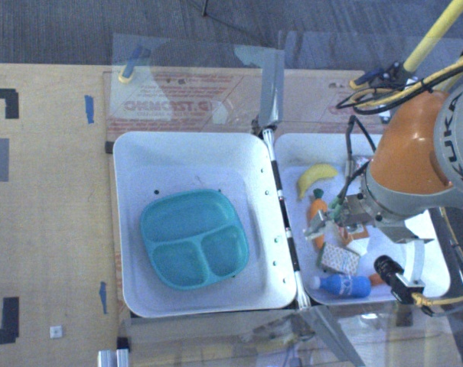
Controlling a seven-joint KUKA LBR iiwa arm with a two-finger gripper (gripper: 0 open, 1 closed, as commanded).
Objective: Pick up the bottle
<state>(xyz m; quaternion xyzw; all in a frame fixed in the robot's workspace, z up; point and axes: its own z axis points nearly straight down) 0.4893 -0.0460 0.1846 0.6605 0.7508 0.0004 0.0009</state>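
Note:
The blue bottle (347, 285) lies on its side along the front wall of the right bin (292, 153), its pale cap pointing left. My gripper (328, 222) hangs over the middle of that bin, above an orange carrot (317, 205). It is well behind the bottle and apart from it. The wrist and its orange band (407, 155) cover the bin's right half.
A yellow banana (317, 177) lies at the back of the right bin. A speckled packet (340, 259) sits between the gripper and the bottle. The left bin (132, 159) holds a teal divided plate (194, 238). A metal divider (281, 220) separates the bins.

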